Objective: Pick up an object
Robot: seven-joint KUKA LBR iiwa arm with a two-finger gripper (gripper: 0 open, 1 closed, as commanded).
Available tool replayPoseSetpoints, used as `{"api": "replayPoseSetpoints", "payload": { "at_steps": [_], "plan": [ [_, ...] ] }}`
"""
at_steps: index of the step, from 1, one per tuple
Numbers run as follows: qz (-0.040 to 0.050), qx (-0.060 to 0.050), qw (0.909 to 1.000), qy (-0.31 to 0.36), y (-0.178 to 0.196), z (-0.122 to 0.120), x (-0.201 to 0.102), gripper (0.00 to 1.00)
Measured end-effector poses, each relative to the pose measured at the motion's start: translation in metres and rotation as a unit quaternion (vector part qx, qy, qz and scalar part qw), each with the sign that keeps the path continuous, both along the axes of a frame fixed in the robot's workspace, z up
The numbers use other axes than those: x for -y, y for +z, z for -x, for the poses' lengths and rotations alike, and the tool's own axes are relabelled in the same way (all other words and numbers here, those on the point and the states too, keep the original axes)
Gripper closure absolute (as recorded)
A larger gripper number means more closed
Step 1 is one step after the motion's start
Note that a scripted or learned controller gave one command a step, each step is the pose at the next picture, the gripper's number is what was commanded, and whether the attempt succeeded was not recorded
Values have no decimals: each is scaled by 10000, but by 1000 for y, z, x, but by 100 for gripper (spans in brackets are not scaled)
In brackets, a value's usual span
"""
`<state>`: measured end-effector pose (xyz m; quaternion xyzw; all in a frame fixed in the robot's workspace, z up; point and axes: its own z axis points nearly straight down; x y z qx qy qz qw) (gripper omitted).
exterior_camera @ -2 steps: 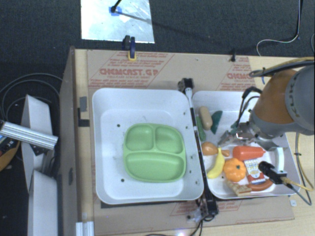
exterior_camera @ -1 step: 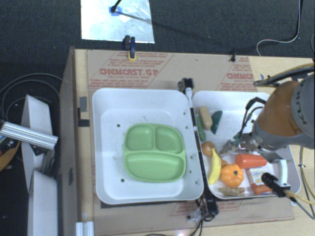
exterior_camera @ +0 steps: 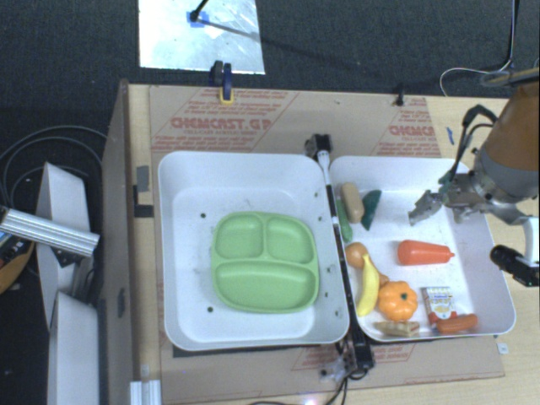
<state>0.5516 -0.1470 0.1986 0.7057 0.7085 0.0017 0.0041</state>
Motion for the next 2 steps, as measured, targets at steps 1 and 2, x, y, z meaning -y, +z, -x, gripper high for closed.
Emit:
{"api": "replayPoseSetpoints", "payload": {
  "at_steps": [1, 2],
  "plan": [
    [-19, -27, 10000, -11, -115, 21, -16, 0],
    [17, 45, 10000, 13, 4, -73, 19, 0]
  ]
}}
